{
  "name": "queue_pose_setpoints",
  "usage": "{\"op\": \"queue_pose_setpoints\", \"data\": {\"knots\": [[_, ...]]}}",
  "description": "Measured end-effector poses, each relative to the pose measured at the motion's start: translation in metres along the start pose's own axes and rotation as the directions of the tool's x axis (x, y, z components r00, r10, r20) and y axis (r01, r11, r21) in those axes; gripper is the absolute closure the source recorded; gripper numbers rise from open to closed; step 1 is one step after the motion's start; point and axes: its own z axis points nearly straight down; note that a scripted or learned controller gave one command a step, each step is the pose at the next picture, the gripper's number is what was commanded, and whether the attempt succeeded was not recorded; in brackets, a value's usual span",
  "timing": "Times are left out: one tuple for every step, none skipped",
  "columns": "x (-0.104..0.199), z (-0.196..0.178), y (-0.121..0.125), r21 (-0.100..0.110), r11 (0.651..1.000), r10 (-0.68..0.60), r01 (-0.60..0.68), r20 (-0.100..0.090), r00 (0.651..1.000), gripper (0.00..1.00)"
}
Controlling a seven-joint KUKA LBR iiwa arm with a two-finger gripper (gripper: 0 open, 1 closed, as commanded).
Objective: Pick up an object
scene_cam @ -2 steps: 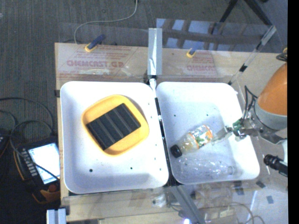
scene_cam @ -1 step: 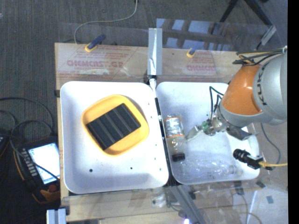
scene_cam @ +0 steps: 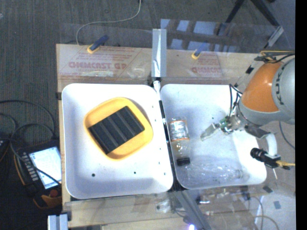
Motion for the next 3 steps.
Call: {"op": "queue_pose_setpoints", "data": {"knots": [[-0.031,0.0,0.031,0.009,0.961,0.278,-0.278,-0.015,0.961,0.0],[-0.013,-0.052,0.111,0.015,0.91,0.415,-0.415,0.006,0.91,0.0],[0.019,-0.069,0.011,0.018,0.888,0.46,-0.46,0.005,0.888,0.0]]}}
